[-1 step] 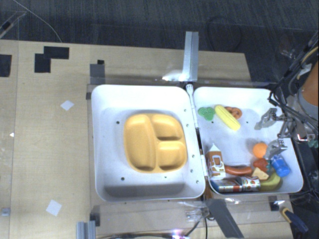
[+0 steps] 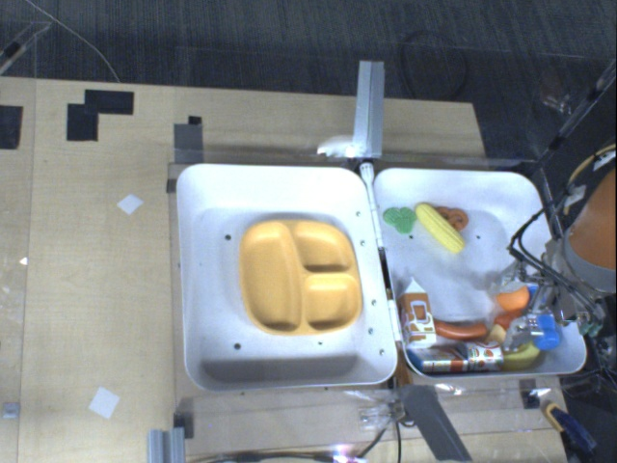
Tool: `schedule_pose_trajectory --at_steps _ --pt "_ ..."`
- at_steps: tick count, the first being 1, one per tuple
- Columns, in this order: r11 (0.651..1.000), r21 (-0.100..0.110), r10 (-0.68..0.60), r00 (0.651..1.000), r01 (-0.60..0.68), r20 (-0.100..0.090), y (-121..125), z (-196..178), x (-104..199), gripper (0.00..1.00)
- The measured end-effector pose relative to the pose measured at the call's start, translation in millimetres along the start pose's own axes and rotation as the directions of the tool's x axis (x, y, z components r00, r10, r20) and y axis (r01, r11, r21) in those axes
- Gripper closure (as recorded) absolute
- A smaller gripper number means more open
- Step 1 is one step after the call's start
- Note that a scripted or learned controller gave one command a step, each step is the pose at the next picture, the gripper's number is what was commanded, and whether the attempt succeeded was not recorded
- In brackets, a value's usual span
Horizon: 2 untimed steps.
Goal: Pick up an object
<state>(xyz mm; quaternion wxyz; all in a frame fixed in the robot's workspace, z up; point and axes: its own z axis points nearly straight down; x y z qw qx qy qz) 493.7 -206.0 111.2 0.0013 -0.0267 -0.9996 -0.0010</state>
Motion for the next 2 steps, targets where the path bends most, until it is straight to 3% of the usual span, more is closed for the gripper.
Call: schedule_pose_trajectory --at_steps 1,2 --pt "0.929 -0.006 0.370 0.929 -0.370 0.019 71.8 21.9 -60.6 0.00" --pt "0.938 -0.001 0.348 0.937 -0.348 0.027 80.0 20.9 -42.7 0.00"
